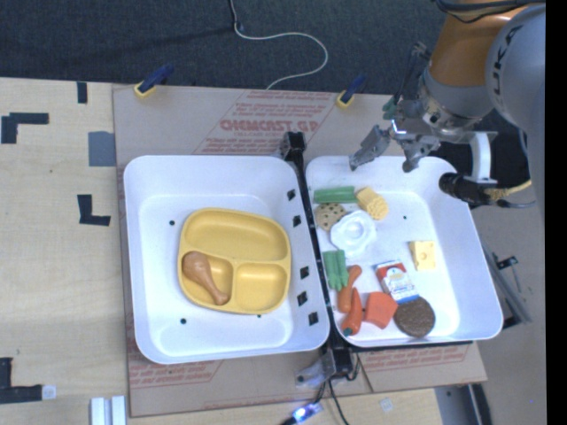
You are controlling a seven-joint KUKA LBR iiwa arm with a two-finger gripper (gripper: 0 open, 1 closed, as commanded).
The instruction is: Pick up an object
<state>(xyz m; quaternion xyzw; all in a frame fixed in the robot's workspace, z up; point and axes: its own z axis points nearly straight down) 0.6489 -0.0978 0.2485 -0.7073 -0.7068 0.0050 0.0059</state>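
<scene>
My gripper [387,152] hangs spread, holding nothing, over the right bin [469,237] far rim; one drumstick [205,275] on one yellow plate [266,230].

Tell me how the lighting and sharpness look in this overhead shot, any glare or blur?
Camera view: lighting is even and soft; the shallow white right bin looks bright but not blown out; the yellow divided plastic plate casts only a faint shadow; the grey two-finger gripper and small toy foods look slightly soft.
</scene>
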